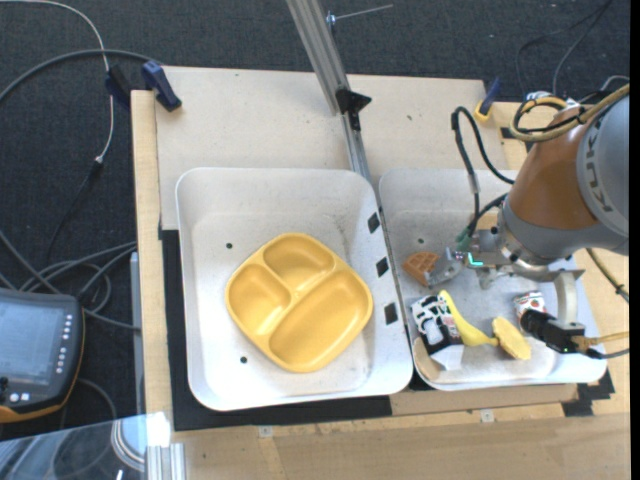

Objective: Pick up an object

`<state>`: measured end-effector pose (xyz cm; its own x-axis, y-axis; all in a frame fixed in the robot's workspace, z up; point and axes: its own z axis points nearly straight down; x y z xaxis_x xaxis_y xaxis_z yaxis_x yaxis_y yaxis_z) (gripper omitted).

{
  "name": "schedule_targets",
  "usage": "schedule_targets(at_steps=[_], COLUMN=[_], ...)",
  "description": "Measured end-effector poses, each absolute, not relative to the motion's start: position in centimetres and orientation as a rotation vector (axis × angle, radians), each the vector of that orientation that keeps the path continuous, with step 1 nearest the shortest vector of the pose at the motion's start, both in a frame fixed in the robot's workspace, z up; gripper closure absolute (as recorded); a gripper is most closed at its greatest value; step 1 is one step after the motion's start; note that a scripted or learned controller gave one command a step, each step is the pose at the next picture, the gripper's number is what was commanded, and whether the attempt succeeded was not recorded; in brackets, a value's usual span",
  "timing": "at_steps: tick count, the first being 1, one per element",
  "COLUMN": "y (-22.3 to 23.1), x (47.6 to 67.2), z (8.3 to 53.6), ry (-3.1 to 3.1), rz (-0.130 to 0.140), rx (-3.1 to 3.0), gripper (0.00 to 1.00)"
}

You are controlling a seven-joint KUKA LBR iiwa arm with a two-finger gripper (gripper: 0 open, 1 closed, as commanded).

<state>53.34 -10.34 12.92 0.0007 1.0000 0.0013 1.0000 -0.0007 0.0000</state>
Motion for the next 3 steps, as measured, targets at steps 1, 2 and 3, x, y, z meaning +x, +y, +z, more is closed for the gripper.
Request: schedule_targets(at_steps=[1, 2, 3], y=[-10.3, -12.3, -2.0], x=[53.3, 50.5, 47.8], z=[12.9, 9.0, 19.6], ry=[-2.220, -2.213, -2.233], rz=[-0.001, 0.005, -0.012], rx=[-2.222, -2.222, -2.212], gripper=[0.00, 0.00, 0.00])
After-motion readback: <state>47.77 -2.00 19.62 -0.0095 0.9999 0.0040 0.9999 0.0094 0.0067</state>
